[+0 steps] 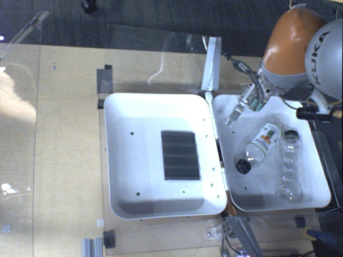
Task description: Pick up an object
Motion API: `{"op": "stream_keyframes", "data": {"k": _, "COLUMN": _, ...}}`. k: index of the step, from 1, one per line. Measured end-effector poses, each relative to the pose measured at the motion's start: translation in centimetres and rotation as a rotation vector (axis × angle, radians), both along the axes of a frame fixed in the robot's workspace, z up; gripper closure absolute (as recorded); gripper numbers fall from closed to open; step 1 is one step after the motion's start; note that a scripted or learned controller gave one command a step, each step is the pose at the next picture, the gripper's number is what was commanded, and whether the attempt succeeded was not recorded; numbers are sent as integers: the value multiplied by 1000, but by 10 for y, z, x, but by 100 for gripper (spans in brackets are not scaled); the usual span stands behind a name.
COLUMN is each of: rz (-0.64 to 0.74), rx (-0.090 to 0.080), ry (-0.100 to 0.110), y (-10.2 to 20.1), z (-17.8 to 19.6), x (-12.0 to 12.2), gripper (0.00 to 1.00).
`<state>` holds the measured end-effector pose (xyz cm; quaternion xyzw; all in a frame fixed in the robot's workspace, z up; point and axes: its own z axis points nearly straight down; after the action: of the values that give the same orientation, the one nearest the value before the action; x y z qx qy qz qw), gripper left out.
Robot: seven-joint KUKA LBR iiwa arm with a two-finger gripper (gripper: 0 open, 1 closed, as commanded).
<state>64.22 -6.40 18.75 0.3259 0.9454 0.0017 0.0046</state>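
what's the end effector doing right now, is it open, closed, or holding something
End effector: cannot be told whether open or closed; it hangs over the upper left of the right bin, with nothing seen between its fingers.

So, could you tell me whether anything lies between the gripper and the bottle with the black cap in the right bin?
Nothing visible does. The gripper hangs over bare bin floor in the right bin, up-left of the capped bottle. The clear bottle lies on its far side.

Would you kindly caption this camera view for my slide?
Gripper above right bin holding two bottles; dark tray in left bin.
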Motion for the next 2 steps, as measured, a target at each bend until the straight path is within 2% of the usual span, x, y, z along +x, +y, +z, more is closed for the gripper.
{"op": "stream_keyframes", "data": {"k": 1, "rz": -142, "rx": 0, "ry": 3, "y": -59, "z": -5, "x": -17, "gripper": 0}}
{"op": "stream_keyframes", "data": {"k": 2, "rz": -76, "rx": 0, "ry": -2, "y": -73, "z": -98, "x": -28, "gripper": 0}}
